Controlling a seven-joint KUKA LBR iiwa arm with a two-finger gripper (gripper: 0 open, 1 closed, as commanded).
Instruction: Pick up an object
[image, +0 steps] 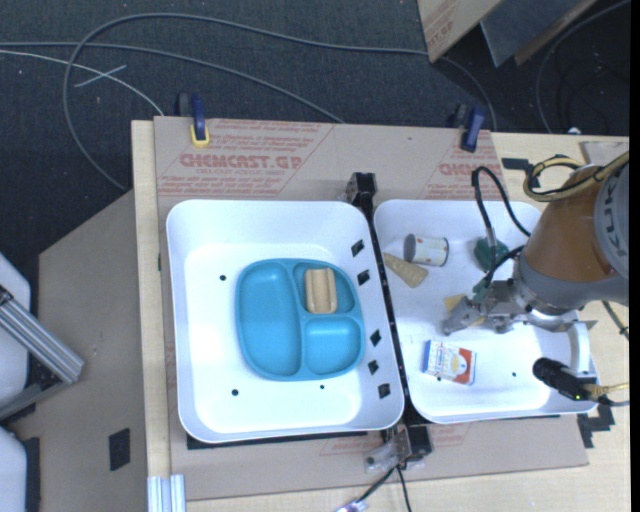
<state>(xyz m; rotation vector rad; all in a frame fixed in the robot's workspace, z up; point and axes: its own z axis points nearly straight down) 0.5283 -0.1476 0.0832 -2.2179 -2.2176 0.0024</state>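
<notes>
My gripper (468, 314) hangs low over the middle of the right bin (500, 400), reaching in from the right under the orange-banded wrist (565, 240). Just below it and to the left lies a small white box (449, 362) with blue and red print, apart from the gripper. A white and brown cylinder (428, 249) lies on its side at the bin's far left. A tan wedge (404, 269) rests beside it. Part of a small green object (487, 251) shows by the arm.
The left bin (200, 300) holds a blue divided plate (270, 330) with a tan wooden block (320, 290) in its upper right compartment. A black divider with clips (372, 300) separates the bins. Cables (490, 200) loop above the right bin.
</notes>
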